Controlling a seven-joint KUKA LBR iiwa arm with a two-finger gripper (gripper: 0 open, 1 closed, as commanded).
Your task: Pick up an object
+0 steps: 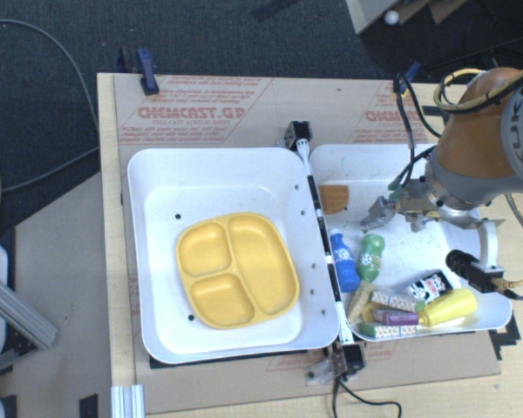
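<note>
The arm reaches in from the right and its gripper (pixel 385 212) hangs over the far part of the right bin (pixel 366 157); whether its end is released or clenched cannot be told from this slanted view, and nothing is seen caught in it. The things it could pick lie in the right bin; a green bottle (pixel 370 256) lies just on the near side of the gripper, and a blue bottle (pixel 343 262) lies to its left along the wall between the two bins; a small brown block (pixel 334 198) sits at the far left of this bin. In the near right corner a yellow bottle (pixel 450 307), a black and white piece (pixel 429 286) and some flat packets (pixel 385 306) are crowded together, some touching. The left bin (pixel 148 233) holds a yellow divided tray (pixel 236 270).

The risks, as a judgement: the green bottle is round and lies on its side, so it may roll away if it is touched off its middle; the blue bottle is close to the wall, so there is little room beside it; in the crowded corner the gripper may push things or take two at once.
</note>
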